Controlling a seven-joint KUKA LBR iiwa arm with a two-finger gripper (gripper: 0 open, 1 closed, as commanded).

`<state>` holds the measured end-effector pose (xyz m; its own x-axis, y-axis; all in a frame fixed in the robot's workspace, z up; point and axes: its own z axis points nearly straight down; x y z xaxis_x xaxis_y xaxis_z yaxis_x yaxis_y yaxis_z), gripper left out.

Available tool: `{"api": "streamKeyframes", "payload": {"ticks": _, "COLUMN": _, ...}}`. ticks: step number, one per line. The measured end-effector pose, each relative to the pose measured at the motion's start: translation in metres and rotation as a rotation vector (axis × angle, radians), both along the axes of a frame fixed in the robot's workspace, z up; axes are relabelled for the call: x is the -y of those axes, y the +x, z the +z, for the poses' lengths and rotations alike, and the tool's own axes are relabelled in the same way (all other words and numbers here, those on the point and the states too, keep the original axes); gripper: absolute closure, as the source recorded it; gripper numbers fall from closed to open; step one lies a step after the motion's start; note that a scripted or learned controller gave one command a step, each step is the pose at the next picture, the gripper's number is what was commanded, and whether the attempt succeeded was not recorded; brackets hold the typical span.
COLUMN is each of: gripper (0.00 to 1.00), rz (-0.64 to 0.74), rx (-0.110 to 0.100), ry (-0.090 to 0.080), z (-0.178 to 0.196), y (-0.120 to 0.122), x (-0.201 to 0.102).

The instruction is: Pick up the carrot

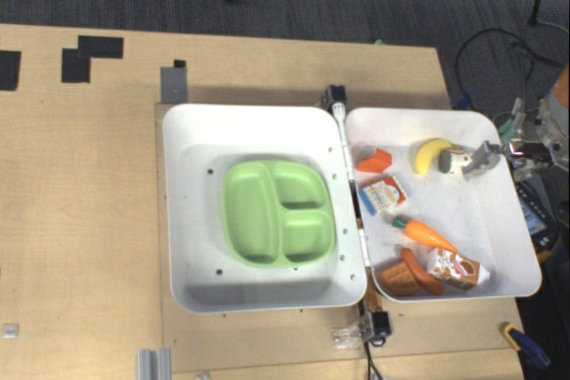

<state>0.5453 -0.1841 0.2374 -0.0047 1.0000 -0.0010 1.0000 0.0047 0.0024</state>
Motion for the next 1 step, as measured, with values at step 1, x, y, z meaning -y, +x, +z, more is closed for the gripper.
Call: {"api": "streamKeyframes", "payload": {"ticks": 1, "gripper": 0.0, "rz": -0.016, "rx": -0.003, "ry": 0.002, "z": -0.1104, "y": -0.0464, "x": -0.0453}}
